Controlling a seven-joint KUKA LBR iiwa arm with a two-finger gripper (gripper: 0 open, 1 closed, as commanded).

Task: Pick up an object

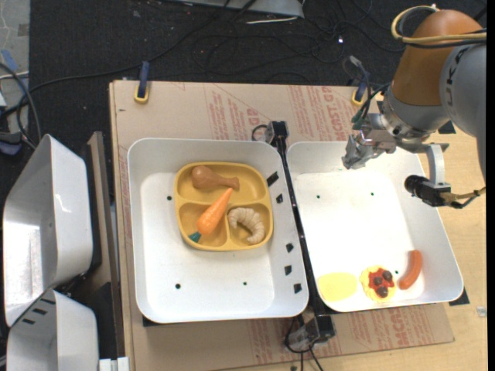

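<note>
A: Entry. Arm enters from the right; jaws [357,154] hang over the far edge of the right bin [348,230], near its upper left part. Nothing is visible between them. Whether they stand open or closed I cannot tell; the wrist hides the tips.

B: Candidates in that bin?

A: Three, all along the near edge: a yellow disc [337,286], a small pizza-like piece [379,281] just beside it, and a sausage [411,270] near the near right corner.

B: Bearing from the jaws?

A: All lie toward the camera, well apart from the jaws; the disc is most nearly straight down-frame, the sausage off to the right. The sausage's long axis runs diagonally, upper end to the right.

B: Left bin?

A: Yellow divided tray [183,178] with drumstick [213,179], carrot [214,212] and shrimp [249,224]. Further off, across the divider.

B: Judgement?

A: Grasp across the sausage's short axis looks most workable; the disc looks too flat.
</note>
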